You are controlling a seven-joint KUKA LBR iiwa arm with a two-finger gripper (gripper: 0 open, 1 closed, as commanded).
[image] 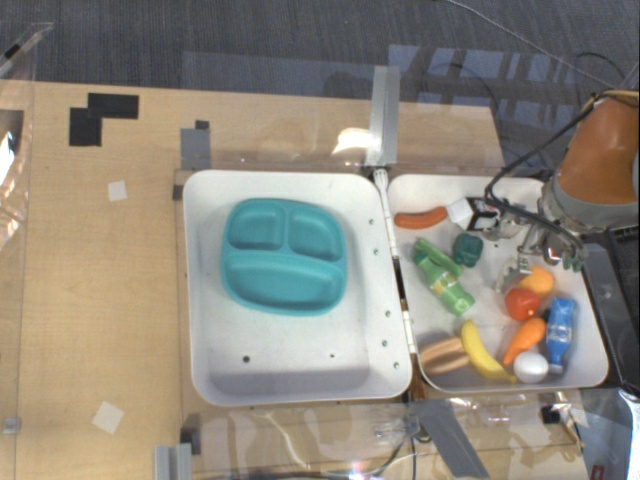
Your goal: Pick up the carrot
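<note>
The carrot [523, 340] is orange and tapered. It lies near the front of the right bin [596, 376], between the red tomato [519, 304] behind it and the white egg [531, 366] in front, with a blue bottle [560, 330] on its right. The gripper [531, 262] hangs over the bin's right side, just behind an orange fruit [539, 282] and the tomato, well behind the carrot and apart from it.
The right bin also holds a banana [481, 351], a bread roll [443, 353], a green bottle [441, 274], a dark green cup [467, 249] and a reddish sausage [420, 218]. The left bin [210, 368] bears a teal divided plate [284, 255].
</note>
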